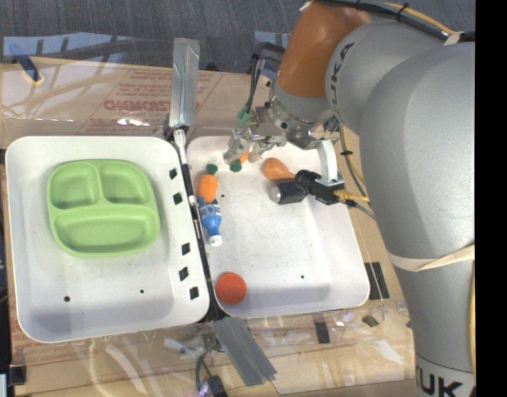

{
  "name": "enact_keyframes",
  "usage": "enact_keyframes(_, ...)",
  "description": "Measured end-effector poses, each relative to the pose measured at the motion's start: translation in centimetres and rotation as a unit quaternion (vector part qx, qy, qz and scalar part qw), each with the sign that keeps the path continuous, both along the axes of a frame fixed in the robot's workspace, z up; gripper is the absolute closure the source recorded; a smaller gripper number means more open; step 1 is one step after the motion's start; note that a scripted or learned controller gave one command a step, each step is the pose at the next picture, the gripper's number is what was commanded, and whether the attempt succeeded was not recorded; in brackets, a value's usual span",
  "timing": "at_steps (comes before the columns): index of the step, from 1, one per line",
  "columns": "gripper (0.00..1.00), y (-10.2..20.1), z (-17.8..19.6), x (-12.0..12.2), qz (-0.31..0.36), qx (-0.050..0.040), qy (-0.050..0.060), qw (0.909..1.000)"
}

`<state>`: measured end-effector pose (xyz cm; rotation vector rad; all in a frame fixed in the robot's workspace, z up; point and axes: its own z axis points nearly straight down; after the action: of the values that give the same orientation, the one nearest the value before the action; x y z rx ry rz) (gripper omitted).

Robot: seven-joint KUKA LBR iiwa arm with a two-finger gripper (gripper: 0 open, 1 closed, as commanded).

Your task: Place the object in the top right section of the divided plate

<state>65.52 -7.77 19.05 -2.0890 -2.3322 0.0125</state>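
Observation:
A green divided plate point(103, 206) lies in the left bin point(38, 304), with two small sections at its far side and one wide section at the near side. My gripper point(236, 154) hangs low over the far left corner of the right bin point(336, 284), well to the right of the plate. A small orange and green bit shows right at the gripper's tip. An orange carrot-like piece point(208, 187) lies just below and left of the gripper. An orange oval piece point(275, 169) lies to the gripper's right.
A small blue and white bottle point(211, 222) lies by the right bin's left wall, below the carrot piece. A red-orange ball point(231, 288) sits in that bin's near left corner. A black-clipped divider wall point(187, 222) separates the bins. The arm covers the right bin's far right side.

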Motion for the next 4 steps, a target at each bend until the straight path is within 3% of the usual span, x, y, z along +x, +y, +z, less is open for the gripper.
enact_keyframes(1,1.00,6.4,0.1,-3.3,0.011,-0.0004,-0.004,0.9999)
enact_keyframes(2,1.00,14.0,0.0,-4.5,0.066,-0.0001,-0.003,0.9978)
enact_keyframes(3,1.00,17.6,2.1,-3.6,0.163,0.0001,-0.005,0.9866)
enact_keyframes(4,1.00,17.5,3.0,-3.5,0.164,-0.0004,-0.005,0.9865)
